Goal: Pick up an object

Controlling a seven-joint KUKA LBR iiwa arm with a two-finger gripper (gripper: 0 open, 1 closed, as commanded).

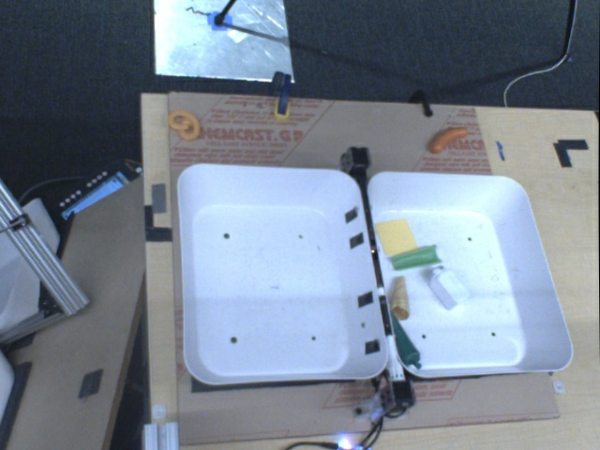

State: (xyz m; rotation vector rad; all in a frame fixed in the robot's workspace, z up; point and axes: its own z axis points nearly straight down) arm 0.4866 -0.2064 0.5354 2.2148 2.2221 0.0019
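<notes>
The right bin (525, 242) holds several small objects along its left side. A yellow square block (396, 236) lies near the divider, with a green bar (415, 258) just below it. A white-grey block (444, 287) sits to the right of those. A tan cork-like cylinder (400, 296) lies by the left wall, and a dark green piece (406, 343) rests near the bin's front left corner.
The left bin (197, 204) stands beside the right one, joined by black clips (356, 241). On the cardboard behind the bins lie an orange ring (185, 125), a yellow-blue clamp (281, 96) and an orange sausage shape (448, 140). A metal sheet (223, 26) lies on the floor.
</notes>
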